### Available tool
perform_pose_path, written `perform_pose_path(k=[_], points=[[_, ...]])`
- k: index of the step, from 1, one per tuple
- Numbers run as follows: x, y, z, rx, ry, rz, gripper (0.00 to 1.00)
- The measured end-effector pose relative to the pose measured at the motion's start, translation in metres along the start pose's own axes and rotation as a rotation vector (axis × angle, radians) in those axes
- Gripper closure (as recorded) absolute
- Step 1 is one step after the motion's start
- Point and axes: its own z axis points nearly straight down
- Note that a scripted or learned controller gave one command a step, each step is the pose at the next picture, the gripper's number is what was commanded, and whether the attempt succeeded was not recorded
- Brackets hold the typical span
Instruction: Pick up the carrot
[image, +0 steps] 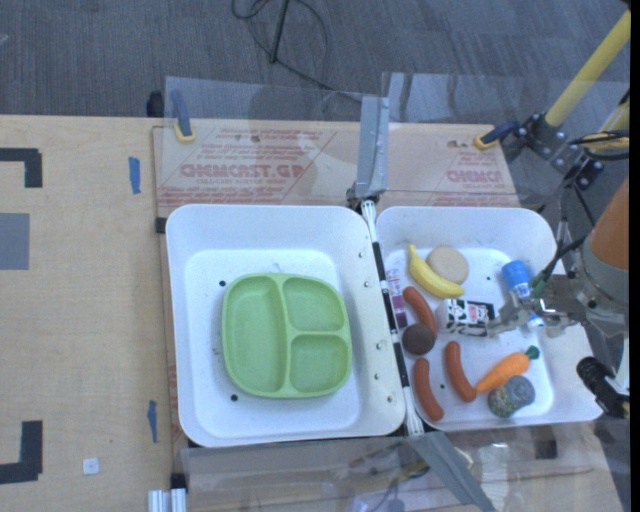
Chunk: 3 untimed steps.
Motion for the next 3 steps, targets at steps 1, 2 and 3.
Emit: perform_pose_path(k=[1,2,3], points=[[-0.043,-0.01,0.1,-0.002,0.001,0.023,0.0],[-0.044,-0.01,0.093,0.0,0.003,0.023,1.0],[0.014,-0.013,0.012,0.0,0.0,0.14,1.0]])
